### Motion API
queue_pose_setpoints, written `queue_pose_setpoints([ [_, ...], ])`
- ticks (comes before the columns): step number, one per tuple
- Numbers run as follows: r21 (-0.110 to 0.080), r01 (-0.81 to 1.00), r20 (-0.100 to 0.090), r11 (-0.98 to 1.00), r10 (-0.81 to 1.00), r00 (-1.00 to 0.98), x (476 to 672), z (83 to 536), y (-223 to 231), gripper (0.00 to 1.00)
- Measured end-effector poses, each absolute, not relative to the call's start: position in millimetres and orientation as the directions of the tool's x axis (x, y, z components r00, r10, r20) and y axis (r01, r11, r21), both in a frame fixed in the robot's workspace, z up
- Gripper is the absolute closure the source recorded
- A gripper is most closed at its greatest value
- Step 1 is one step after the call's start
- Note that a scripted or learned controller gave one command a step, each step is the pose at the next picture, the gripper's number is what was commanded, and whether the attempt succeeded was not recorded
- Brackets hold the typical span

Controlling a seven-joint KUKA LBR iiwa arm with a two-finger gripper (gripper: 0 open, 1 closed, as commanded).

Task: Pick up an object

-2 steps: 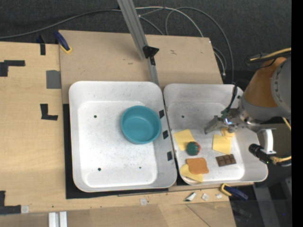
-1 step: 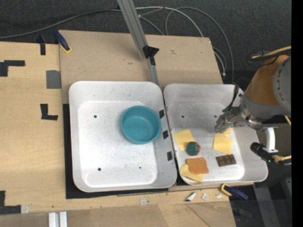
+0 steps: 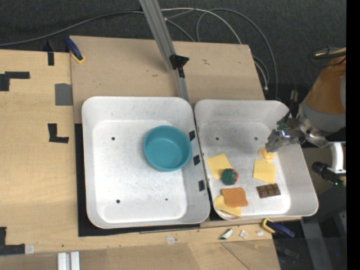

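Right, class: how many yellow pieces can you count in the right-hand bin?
4. One flat square left of centre beside the green ball, one right of centre, a small one under the hand, and one partly under the orange piece. More may be hidden.

Even, soft overhead light; slightly grainy picture.

In the right bin (image 3: pixel 292 204), 7 small objects are seen. A yellow square (image 3: pixel 218 164) lies flat beside a green ball (image 3: pixel 229 176). An orange slab (image 3: pixel 234 196) rests partly on a pale yellow piece (image 3: pixel 224 207). A second yellow square (image 3: pixel 264 171), a brown chocolate bar (image 3: pixel 268 191) and a small yellow lump (image 3: pixel 265 153) lie nearer the right wall.
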State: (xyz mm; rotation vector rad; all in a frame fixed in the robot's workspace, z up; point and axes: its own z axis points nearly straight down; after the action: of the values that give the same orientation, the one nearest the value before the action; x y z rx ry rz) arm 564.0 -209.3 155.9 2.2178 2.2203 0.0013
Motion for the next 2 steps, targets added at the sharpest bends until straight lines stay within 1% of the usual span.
queue_pose_setpoints([
  [1, 0.004, 1.0, -0.001, 0.002, 1.0, -0.002, 559.2, 207.7, -200.7, 1.0],
  [2, 0.006, 1.0, -0.002, 0.003, 1.0, -0.003, 559.6, 270.1, -195.0, 1.0],
])
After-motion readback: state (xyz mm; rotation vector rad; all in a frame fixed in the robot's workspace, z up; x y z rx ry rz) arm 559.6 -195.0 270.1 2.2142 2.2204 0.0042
